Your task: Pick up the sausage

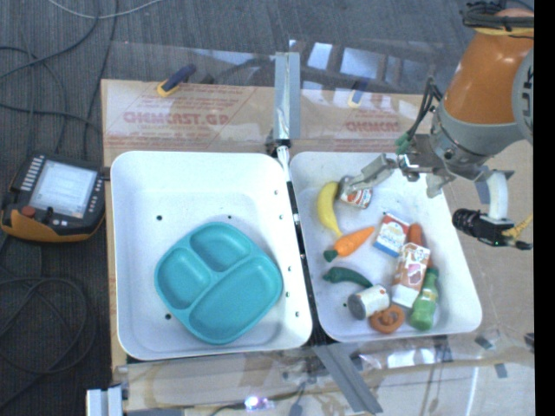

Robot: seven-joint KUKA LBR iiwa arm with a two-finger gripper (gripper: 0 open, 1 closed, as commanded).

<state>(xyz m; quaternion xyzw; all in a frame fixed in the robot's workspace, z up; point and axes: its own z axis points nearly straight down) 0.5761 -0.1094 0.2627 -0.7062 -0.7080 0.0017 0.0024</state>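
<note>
The sausage (415, 233) is a short reddish-brown piece in the right bin (460, 258), lying against the right side of a small orange-and-white box (392, 235). Only part of it shows past the boxes. My gripper (395, 178) hangs over the back of the right bin, above and slightly left of the sausage, and is open. Its left finger (371, 172) reaches toward a small red-and-white can (356, 197); the other finger (435, 184) points to the bin's right wall. Nothing is between them.
The right bin also holds a banana (328, 206), a carrot (354, 242), a dark green vegetable (347, 276), a second box (412, 263), a silver can (368, 302), a green bottle (424, 302) and an orange round piece (387, 320). A teal divided plate (218, 282) lies in the left bin (147, 189).
</note>
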